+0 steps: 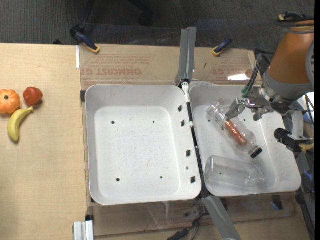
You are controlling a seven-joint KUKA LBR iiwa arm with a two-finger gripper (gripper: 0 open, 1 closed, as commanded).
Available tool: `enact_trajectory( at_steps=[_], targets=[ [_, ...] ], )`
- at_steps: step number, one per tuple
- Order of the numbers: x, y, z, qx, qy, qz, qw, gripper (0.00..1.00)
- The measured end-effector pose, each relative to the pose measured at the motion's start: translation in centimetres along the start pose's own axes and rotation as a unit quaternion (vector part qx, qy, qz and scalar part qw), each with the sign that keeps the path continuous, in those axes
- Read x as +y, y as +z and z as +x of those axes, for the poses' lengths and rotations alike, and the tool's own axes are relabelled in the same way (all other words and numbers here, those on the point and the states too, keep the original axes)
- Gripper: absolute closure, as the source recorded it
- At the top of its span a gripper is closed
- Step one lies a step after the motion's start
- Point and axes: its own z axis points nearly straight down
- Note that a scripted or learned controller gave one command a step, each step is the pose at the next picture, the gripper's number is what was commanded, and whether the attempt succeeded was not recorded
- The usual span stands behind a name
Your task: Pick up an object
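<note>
My gripper [248, 108] hung over the right bin [285, 184], near its back edge; I could not tell its state. A clear bottle with orange contents [235, 130] lay in that bin's middle, just beside it.

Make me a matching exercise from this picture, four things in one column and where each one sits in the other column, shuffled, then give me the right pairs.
Things:
1. banana
2. clear bottle with orange contents
3. clear plastic cup
4. blue and yellow clamp

Places:
A. lying in the right bin, near its front edge
B. on the wooden bench top, far left, beside the tomato
C. at the back edge of the cardboard, left of the bins
D. in the right bin, just below the gripper

Pairs: 1-B, 2-D, 3-A, 4-C
</note>
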Motion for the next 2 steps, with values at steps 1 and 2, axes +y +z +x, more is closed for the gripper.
enact_trajectory(
  at_steps=[1, 2],
  targets=[
    [0.0, 10.6, -2.6, 0.0, -0.017, -0.002, 0.9999, 0.0],
    [0.0, 9.5, -2.7, -0.001, -0.015, -0.003, 0.9999, 1.0]
  ],
)
